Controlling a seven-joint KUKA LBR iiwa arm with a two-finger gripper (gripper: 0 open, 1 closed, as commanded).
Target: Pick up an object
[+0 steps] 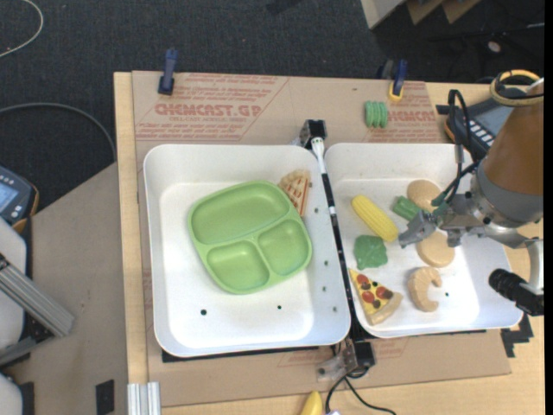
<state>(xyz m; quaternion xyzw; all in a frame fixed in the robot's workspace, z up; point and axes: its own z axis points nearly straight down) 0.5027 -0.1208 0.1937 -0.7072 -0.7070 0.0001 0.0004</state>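
The right bin [346, 158] holds a yellow corn cob [373, 217], a small green piece [406, 207], a green leafy piece [370, 251], a pizza slice [377, 294], a tan round piece [422, 193], a tan disc [435, 252] and a curved tan piece [423, 289]. My gripper [433, 231] hangs over the middle of this bin, just above the tan disc and right of the corn. Its fingers stand apart, open, with nothing held between them. The arm's wrist hides part of the bin's right side.
The left bin [164, 232] carries a green divided plate [251, 236] with a waffle piece [296, 190] at its upper right. A green ridged object [376, 114] lies on the cardboard behind the bins. Blue clamps [168, 70] hold the board's back edge.
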